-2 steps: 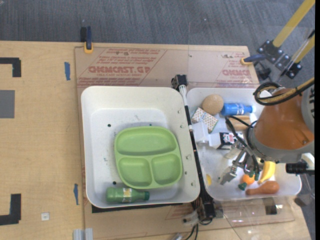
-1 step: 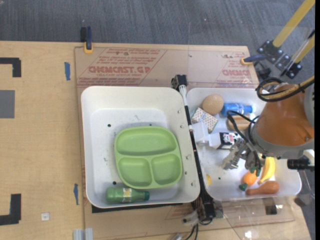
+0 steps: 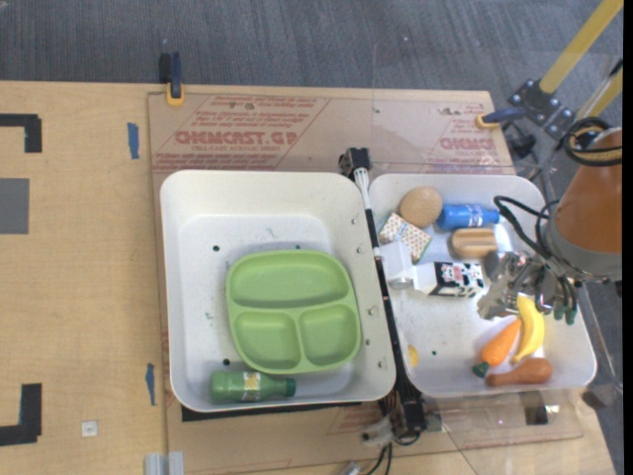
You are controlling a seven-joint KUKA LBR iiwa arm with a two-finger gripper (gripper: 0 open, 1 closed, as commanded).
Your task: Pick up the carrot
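Hovering over the right bin (image 3: 584, 349), gripper (image 3: 514, 287) just above the fruit pile.
I couldn't tell how it stood. The carrot (image 3: 500, 344), a smooth orange taper, lay near the front, touching the curved yellow banana (image 3: 532, 330); I judged it best to straddle its thick middle, clear of the banana.

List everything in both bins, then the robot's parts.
divided plate: one, light green, middle of the left bin
bottle: one, green, lying on its side at the left bin's near edge
carrot: one, orange, near right part of the right bin
banana: one, yellow, beside the carrot
sausage-like item: one, reddish-orange, near edge of the right bin
round item: one, tan, far part of the right bin
blue item: one, far part of the right bin
gripper: one, metallic, above the banana
arm: one, orange band, at right
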